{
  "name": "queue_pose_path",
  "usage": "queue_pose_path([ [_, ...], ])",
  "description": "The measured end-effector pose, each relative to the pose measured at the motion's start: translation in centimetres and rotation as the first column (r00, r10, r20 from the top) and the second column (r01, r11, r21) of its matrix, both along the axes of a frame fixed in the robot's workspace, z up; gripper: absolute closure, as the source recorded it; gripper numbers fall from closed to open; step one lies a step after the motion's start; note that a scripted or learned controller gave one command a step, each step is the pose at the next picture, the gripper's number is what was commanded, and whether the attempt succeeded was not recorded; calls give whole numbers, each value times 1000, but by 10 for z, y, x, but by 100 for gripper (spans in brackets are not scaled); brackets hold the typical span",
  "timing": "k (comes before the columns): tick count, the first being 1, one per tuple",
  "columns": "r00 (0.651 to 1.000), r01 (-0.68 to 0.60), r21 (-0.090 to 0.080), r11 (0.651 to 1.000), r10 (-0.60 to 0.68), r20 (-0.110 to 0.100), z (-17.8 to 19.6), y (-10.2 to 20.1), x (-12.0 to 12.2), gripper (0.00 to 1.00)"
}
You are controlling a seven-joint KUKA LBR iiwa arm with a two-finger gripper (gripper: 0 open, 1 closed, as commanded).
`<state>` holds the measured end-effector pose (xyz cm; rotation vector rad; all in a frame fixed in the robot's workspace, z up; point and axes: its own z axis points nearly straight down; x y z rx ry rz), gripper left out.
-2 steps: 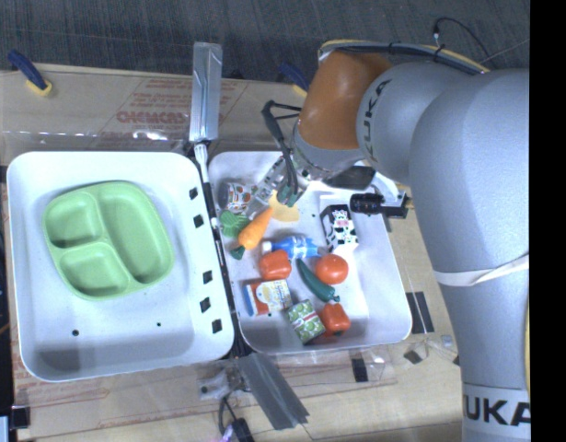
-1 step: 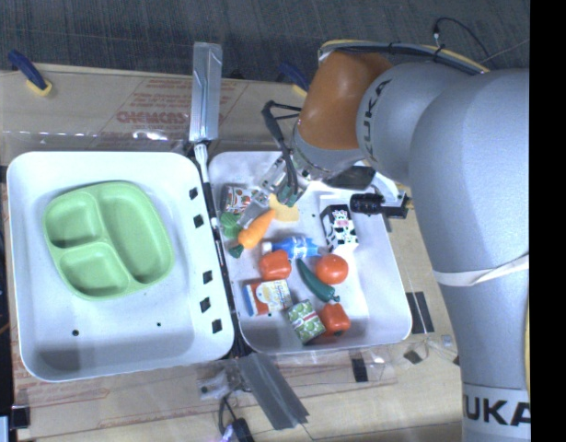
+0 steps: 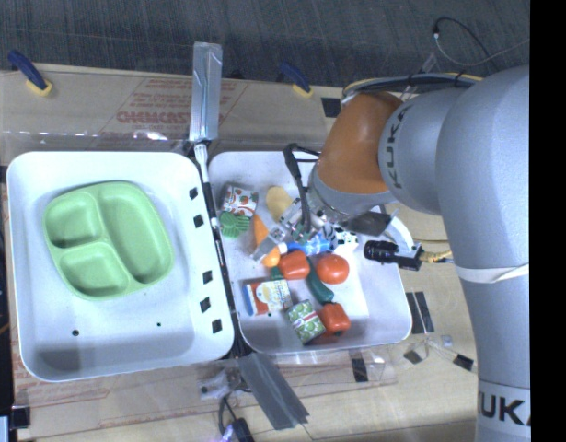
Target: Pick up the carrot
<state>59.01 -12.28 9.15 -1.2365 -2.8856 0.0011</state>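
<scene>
You see two white bins: the left bin (image 3: 25, 247) bears a pale green divided tray (image 3: 106, 238); the right bin (image 3: 384, 293) carries the mixed toys. Among them, note the orange carrot (image 3: 260, 231), a pale yellow piece (image 3: 279, 199), red-orange tomatoes (image 3: 331, 268), a dark green piece (image 3: 320, 290), and green-and-red printed cartons (image 3: 305, 321). The arm (image 3: 467, 173) is grey, with an orange band (image 3: 356, 145) above the wrist. The bench (image 3: 163, 104) is tan cardboard with red print.

The bench (image 3: 98, 109) (cardboard-topped) bears two white bins (image 3: 34, 330).
</scene>
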Motion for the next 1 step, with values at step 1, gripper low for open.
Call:
queue_pose_path([
  [1, 1000, -5, 1, 1000, 5, 1, 10, 1, 1, 100],
])
